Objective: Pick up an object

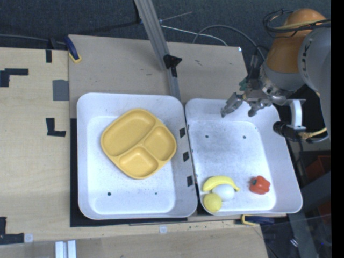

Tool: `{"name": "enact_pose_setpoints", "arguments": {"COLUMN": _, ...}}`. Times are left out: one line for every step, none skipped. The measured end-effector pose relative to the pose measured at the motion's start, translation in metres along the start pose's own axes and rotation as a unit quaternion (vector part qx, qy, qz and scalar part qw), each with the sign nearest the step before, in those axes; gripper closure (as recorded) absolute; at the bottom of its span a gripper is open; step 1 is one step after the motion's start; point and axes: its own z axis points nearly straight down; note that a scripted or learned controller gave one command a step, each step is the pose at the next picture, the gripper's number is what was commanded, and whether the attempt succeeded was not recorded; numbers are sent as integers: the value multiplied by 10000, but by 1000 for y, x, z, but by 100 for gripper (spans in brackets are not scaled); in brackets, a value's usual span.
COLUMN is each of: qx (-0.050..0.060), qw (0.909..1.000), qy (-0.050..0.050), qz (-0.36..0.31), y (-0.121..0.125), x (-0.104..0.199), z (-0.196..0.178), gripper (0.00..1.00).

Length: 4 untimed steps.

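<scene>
Overhead slanted view of a bench w/ two shallow white plastic bins side by side. The left bin (86, 144) holds a yellow three-compartment plastic tray (138, 143), lying flat near its middle. The right bin (279, 155) has small items bunched at its near edge: a curved yellow toy banana (219, 183) touching a white egg-shaped object (227, 193), a round yellow lemon-like fruit (212, 202) just beside them, and a red pepper-like toy (259, 185) a little apart to the right.

The two-finger gripper (241, 105) on the grey and orange arm (293, 52) hangs over the right bin's far edge, jaws spread, nothing between them.

Task looks barely begun: no object picked, all items well apart from gripper. Left to do: reach, close, lift.

Hard to make out: the white object is partly covered by the banana, possibly an egg.
</scene>
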Motion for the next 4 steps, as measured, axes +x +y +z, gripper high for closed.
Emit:
{"name": "enact_pose_setpoints", "arguments": {"qx": -5, "qw": 10000, "qy": -1, "qz": -4, "y": -3, "x": 1, "z": 44, "gripper": 0}}
{"name": "enact_pose_setpoints", "arguments": {"qx": -4, "qw": 10000, "qy": -1, "qz": -7, "y": 6, "x": 3, "z": 96, "gripper": 0}}
{"name": "enact_pose_setpoints", "arguments": {"qx": -25, "qw": 10000, "qy": 0, "qz": -15, "y": 7, "x": 4, "z": 82, "gripper": 100}}
{"name": "enact_pose_setpoints", "arguments": {"qx": -52, "qw": 10000, "qy": -1, "qz": 1, "y": 2, "x": -1, "z": 36, "gripper": 100}}
